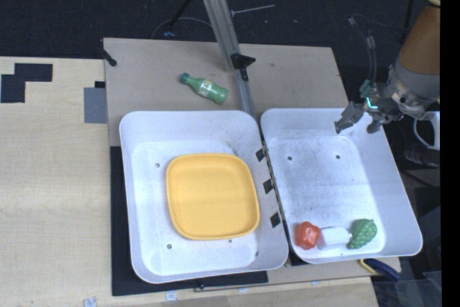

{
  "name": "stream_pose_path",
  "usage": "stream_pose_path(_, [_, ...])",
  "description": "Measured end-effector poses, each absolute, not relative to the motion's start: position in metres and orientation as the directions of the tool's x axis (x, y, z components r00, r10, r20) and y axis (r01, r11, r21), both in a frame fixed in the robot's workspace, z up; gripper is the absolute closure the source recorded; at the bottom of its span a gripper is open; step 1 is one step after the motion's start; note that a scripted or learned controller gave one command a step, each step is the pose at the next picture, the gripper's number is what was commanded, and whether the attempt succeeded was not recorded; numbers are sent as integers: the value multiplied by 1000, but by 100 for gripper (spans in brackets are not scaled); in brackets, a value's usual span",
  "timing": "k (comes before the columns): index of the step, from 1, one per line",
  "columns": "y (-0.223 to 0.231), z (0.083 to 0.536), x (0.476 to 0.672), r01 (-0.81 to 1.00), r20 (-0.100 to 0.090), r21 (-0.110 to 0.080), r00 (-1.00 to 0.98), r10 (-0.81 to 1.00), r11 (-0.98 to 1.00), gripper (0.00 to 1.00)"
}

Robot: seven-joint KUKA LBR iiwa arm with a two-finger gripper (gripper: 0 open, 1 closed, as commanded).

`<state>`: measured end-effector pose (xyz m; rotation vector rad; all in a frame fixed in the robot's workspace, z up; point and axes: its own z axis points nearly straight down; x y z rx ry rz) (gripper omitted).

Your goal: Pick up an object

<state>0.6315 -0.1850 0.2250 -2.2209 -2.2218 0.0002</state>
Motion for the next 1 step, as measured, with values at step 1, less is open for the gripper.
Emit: stream_pose_path(1, [-185, 225, 631, 1000, 0, 0, 0, 1000, 0, 0])
